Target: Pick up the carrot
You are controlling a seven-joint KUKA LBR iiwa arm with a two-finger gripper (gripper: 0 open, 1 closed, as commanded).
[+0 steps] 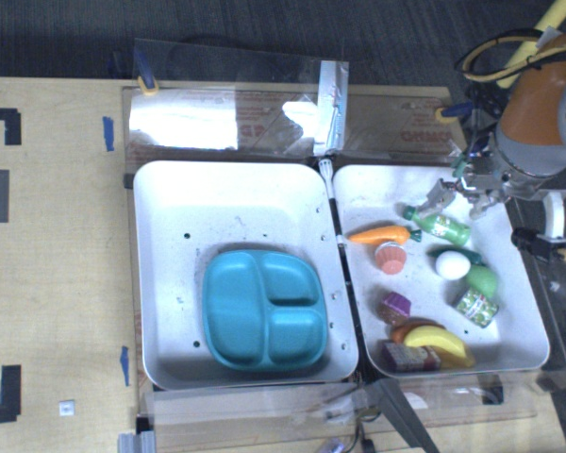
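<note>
The right bin (533,347), right of centre, holds the carrot (381,235) at its upper left. The end effector (464,194), spread and grasping nothing, hovers upper right of it. Approach step; next it must shift left and descend.

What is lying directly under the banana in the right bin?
Under the banana a dark brownish object sticks out at the bin's front edge. The banana covers its upper part, so what it is stays unclear.
</note>
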